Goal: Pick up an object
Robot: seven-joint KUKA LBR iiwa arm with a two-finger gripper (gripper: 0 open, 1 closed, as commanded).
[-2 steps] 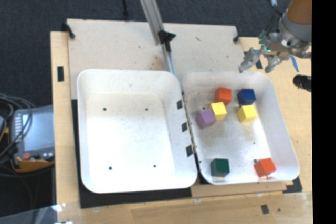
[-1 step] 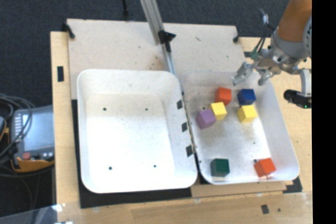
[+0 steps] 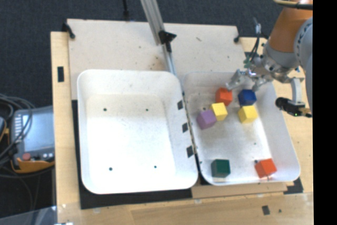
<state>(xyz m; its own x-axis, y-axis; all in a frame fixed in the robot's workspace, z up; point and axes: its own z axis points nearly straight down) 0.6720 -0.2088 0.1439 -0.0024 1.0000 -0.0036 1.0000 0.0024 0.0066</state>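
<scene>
Right now the small blue cube (image 3: 247,96) sits in the right-hand white bin (image 3: 279,137), just beside a small orange-red cube (image 3: 224,95), with two yellow cubes (image 3: 247,114) and a purple cube (image 3: 206,119) close by. A green cube (image 3: 220,168) and another orange cube (image 3: 265,167) lie well apart near the front wall. The grey gripper (image 3: 246,77) hovers above the blue cube, jaws spread apart, holding nothing. I'd judge this the approach; next comes a straight descent and a close. The left-hand white bin (image 3: 87,81) shares the counter (image 3: 60,129).

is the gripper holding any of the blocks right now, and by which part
Nothing is held. The gripper hangs above the right bin's far edge, with the orange block and blue block lying just below it, untouched.
</scene>
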